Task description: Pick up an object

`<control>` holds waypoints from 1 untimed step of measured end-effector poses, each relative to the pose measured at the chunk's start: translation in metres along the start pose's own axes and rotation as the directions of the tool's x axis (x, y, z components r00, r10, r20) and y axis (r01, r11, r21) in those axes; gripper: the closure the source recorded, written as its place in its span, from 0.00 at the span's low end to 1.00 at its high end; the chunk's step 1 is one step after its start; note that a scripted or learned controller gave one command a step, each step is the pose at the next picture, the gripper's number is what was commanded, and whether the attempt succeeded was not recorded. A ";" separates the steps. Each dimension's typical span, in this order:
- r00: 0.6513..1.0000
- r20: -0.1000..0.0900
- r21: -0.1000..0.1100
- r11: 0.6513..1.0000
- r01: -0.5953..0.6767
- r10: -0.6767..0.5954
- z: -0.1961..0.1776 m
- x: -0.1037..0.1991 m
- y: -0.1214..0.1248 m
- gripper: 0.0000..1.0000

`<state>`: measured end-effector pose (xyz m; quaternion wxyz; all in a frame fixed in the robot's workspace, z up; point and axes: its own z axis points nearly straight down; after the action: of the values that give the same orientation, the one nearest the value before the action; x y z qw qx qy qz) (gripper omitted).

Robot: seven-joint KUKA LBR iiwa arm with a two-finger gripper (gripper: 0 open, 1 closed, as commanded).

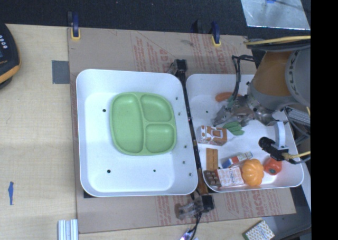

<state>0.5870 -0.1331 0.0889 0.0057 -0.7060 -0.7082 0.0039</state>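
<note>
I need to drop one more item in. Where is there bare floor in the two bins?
Left bin: bare floor rings the green divided plate, widest along its near and left sides. Right bin: crowded near the end effector, small box, orange pumpkin and tomato; only its far-left corner is bare.

The end effector (232,113) hides part of a green item (235,127); finger state unclear.

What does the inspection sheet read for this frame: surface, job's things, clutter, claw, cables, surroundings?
Surface: cardboard sheet clamped on bench, two white bins side by side.
Job's things: right bin holds small pumpkin, tomato, carrot, cartons and packets.
Clutter: green divided plate in left bin.
Claw: claw low over right bin.
Cables: black cable beside the arm.
Surroundings: dark floor, blue clamps.
</note>
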 end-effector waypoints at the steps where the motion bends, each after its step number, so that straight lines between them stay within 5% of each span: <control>1: 1.000 0.005 -0.007 1.000 0.001 -0.001 -0.013 -0.003 0.004 1.00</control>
<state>0.5910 -0.1362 0.1023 0.0014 -0.7056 -0.7086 0.0029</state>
